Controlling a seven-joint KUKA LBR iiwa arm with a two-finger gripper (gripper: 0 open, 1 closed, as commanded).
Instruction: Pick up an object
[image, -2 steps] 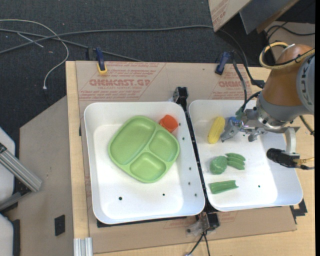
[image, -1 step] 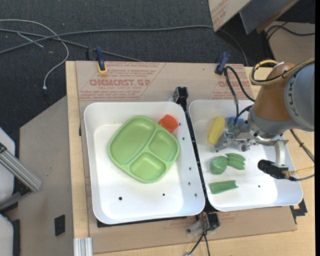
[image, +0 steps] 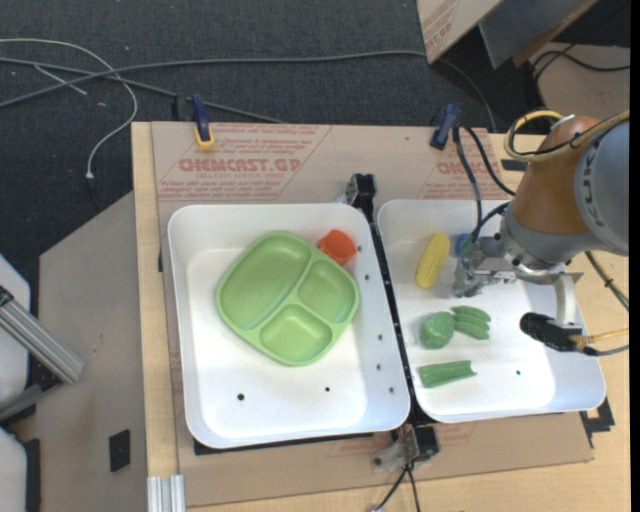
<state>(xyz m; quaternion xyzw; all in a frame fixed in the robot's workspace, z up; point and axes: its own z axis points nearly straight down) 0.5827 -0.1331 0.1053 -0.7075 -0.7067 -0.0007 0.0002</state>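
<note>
— How many bins are on the bench?
— Two white ones: the left bin (image: 200, 400) and the right bin (image: 560, 395).
— And in the left?
— One green divided plate (image: 287, 297) and one small orange piece (image: 338, 244) just beside it. Two things.
— The right?
— One yellow corn cob (image: 432, 259) and three green items: a round one (image: 436, 330), a ridged one (image: 473, 320), a long flat one (image: 445, 374). Four there.
— Clamps?
— Two blue clamps: one (image: 202, 120), another (image: 445, 125).
</note>
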